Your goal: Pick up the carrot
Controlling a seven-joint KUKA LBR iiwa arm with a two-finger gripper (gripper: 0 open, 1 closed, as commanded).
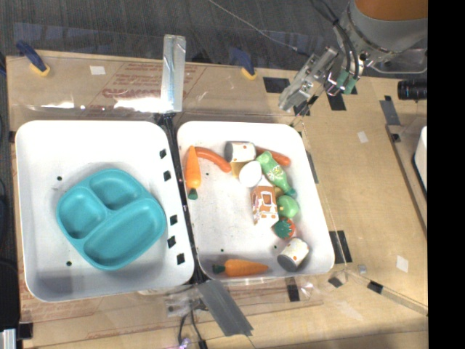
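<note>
Arm: the grey arm (385, 9) with its orange band is reaching in from the upper right, hanging above the tabletop (370, 187) beyond the far right corner of the right bin (218, 217).
Pincer: the pincer (290, 104) is pointing down and to the left, hovering just outside the right bin's far rim; nothing is sitting between its fingers, and whether they are spread or closed I cannot tell.
Carrot: one carrot (192, 171) is lying lengthwise against the right bin's left wall, green end toward the near side; a second carrot (245, 268) is lying along the near wall, well apart from the first.
Other items in the right bin: a bent orange piece (212, 158) is resting just beside the first carrot's top; a white egg (250, 174) is sitting near the middle; a green bottle (275, 171) is lying tilted to its right; a small carton (264, 203) is lying below the egg; a white cup (293, 254) is lying on its side near the right corner.
Left bin: the left bin (43, 158) is holding a teal divided plate (109, 217), lying flat.
</note>
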